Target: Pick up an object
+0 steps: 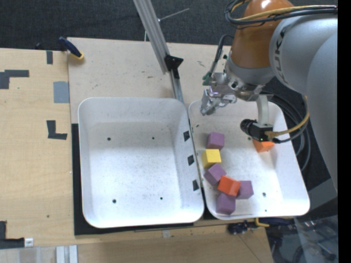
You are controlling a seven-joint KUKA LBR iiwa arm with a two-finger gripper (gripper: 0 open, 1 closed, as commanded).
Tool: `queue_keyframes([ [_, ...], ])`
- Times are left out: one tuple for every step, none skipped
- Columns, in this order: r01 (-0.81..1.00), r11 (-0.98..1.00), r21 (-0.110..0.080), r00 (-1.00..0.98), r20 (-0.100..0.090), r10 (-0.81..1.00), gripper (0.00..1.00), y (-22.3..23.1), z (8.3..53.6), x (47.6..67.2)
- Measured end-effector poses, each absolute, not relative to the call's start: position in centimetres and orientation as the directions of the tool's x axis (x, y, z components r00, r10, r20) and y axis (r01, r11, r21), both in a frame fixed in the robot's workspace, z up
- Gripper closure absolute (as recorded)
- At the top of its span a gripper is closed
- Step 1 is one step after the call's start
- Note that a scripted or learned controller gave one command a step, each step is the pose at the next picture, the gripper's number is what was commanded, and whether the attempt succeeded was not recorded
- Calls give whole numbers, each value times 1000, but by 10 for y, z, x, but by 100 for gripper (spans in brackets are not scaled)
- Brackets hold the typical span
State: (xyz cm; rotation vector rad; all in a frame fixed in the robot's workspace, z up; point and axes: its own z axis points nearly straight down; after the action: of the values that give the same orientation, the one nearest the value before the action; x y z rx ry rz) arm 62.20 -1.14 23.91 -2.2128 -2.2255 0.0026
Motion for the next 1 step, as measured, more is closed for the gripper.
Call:
queue_keyframes([
  [1000, 6, -4, -6, 1, 1000, 100, 39, 226, 605],
])
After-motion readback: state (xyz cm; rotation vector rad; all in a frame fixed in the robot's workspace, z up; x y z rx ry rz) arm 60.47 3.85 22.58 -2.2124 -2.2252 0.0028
